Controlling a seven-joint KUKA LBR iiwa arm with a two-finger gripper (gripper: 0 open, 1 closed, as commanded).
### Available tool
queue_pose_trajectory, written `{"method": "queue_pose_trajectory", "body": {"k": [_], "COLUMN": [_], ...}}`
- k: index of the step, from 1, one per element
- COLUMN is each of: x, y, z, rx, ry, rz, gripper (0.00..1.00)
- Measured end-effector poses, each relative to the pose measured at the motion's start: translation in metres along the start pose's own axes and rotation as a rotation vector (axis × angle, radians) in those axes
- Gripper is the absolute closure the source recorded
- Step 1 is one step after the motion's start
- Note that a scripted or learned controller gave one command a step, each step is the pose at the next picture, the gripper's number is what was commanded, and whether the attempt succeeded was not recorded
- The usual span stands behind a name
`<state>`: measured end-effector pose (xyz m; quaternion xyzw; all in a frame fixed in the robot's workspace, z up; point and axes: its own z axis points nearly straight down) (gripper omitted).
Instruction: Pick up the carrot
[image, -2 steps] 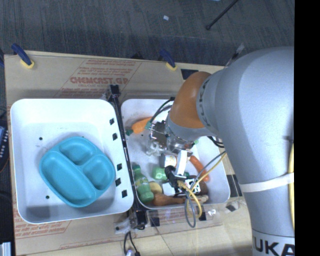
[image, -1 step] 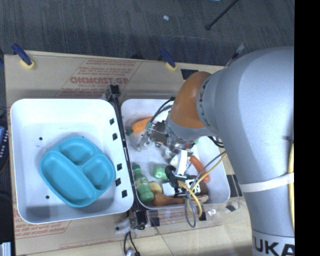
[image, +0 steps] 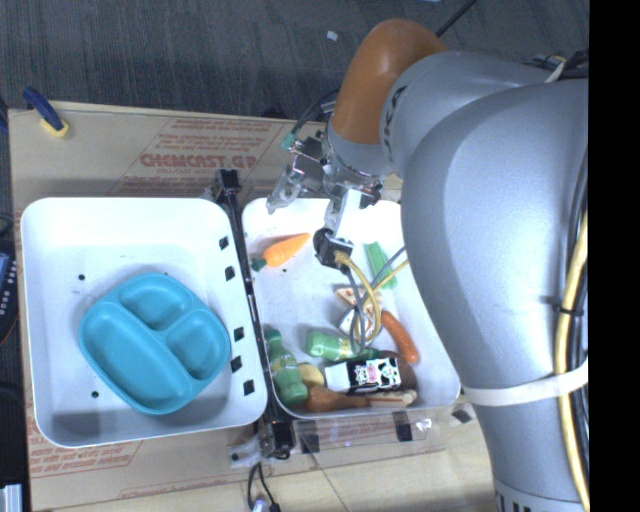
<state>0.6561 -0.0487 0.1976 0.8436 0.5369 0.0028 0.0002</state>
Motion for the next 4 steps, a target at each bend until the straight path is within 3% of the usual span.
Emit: {"method": "queue_pose_trajectory", "body": {"k": [1, 2, 3, 4], "x": [-0.053, -0.044, -0.046, -0.002], "y": [0.002, 0.021, 0.019, -0.051], "z": [0.077, 0.105, 0.096, 0.001], "rx": [0.014, 0.005, 0.026, 0.005], "ry": [-0.006, -0.005, -0.007, -0.003], "rz": [-0.475, -0.308, -0.312, -0.265], "gripper": [0.00, 0.00, 1.00, 1.00]}}
